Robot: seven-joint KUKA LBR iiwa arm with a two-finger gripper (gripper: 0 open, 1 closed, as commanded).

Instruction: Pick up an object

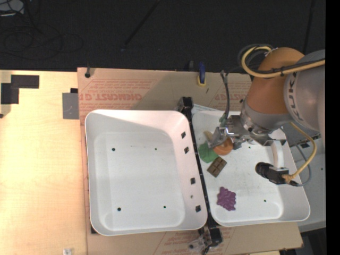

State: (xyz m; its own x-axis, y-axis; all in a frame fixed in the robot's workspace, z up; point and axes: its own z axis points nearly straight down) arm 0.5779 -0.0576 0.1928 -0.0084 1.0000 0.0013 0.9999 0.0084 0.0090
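Camera view, looking down at a slant: two shallow white bins of smooth, rounded-corner plastic sit side by side on a cardboard sheet printed with red lettering, over a pale wooden bench. Left bin shows a bare floor with small dark dots. Right bin holds the objects, all clustered toward its 10 o'clock quarter. Gripper, metallic, is low in the right bin at about 11 o'clock, directly against an orange rounded object; whether its fingers are parted or closed cannot be judged from this angle. Green soft-edged piece lies just beside the orange object at its 8 o'clock. Brown flat rectangular block lies near, at 6 o'clock of the orange object. Purple bumpy, grape-like cluster lies apart at 6 o'clock of the block. Arm, grey with an orange band, enters from 3 o'clock.
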